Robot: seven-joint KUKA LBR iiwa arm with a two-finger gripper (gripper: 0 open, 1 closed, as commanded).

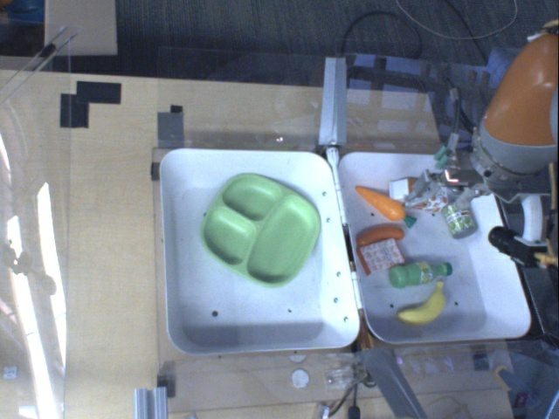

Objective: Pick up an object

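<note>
We see the claw [441, 186] low in the right bin [502, 317], grip unclear; no object lifted yet.

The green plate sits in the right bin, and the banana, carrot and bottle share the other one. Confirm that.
Not quite. The camera view shows the green plate in the left bin. The banana, carrot and bottle do share the other bin, the right one.

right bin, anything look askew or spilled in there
Nothing spilled. The green bottle lies on its side in the right bin, between the banana and sausage. The items are loosely scattered.
</note>
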